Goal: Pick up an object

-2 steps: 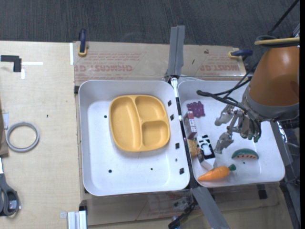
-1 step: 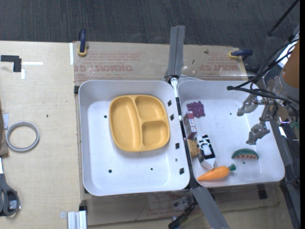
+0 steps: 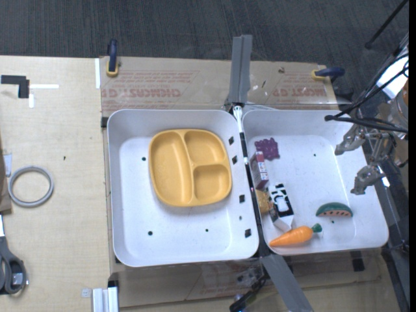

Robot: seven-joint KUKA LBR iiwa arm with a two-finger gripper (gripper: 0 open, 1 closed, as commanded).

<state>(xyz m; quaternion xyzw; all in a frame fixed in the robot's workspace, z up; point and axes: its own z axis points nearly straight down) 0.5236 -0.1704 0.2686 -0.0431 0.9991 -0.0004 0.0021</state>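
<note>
1. gripper (image 3: pixel 361 162) hangs over the right bin's (image 3: pixel 325 149) edge, fingers spread, holding nothing.
2. nothing picked yet; watermelon slice toy (image 3: pixel 334 210) lies just below-left of it, toy carrot (image 3: pixel 296 235) further left.

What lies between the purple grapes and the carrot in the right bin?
In the camera view, a black-and-white packet lies between the purple grapes and the carrot, near the bin's left wall.

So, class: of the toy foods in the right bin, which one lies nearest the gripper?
The watermelon slice, green-rimmed and red, lies closest to the gripper. The carrot and purple grapes lie farther left.
</note>
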